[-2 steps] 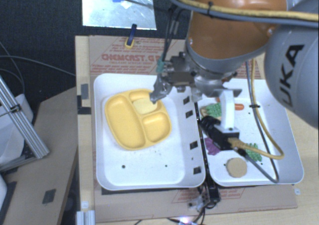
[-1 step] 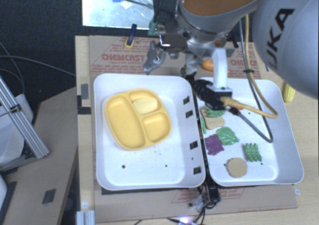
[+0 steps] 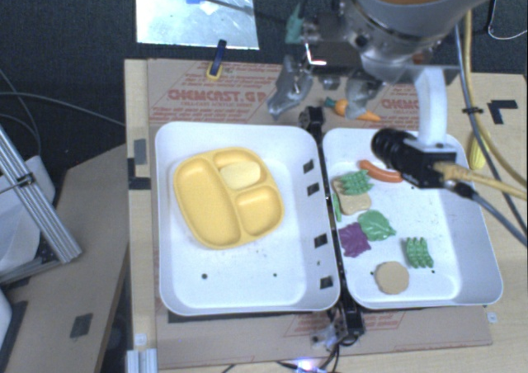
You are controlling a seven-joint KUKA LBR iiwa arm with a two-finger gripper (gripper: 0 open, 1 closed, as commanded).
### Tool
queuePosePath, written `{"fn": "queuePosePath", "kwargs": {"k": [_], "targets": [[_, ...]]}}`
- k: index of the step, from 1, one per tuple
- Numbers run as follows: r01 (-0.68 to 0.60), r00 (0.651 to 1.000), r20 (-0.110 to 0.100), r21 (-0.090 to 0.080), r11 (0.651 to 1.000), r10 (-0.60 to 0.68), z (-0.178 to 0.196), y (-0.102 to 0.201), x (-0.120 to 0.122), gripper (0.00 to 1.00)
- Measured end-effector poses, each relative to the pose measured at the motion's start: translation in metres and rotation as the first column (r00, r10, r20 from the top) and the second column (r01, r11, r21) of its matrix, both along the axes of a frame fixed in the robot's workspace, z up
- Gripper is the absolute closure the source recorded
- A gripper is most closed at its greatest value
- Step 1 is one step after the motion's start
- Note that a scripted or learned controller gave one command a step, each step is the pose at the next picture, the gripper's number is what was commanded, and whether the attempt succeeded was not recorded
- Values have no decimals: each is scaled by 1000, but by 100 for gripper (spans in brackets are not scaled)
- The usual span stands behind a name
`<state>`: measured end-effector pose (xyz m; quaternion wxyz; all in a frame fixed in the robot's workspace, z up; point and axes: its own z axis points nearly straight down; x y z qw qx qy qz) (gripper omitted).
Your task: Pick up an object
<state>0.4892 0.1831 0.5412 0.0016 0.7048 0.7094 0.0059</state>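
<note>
Bench [image 3: 99, 190] tan, carrying a brown printed cardboard sheet [image 3: 214, 91] that spans most of its top. Two shallow white bins sit side by side on the cardboard, touching along the middle: left bin [image 3: 239, 280] and right bin [image 3: 470, 272]. Near the cardboard's back edge, left of centre, lies a small blue and yellow item [image 3: 217, 60]. At the bench's back left a shiny silver sheet [image 3: 196, 0] lies flat. Aluminium frame rail [image 3: 33, 206] crosses the bench's left edge.
</note>
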Motion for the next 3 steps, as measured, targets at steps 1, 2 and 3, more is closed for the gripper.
{"fn": "queuePosePath", "kwargs": {"k": [1,2,3], "targets": [[-3,1000,-12,-5,1000,3,-38,54,-4,0],[-5,1000,-7,-4,1000,5,-25,51,-2,100],[-12,1000,-5,-3,1000,12,-14,52,-2,100]]}}
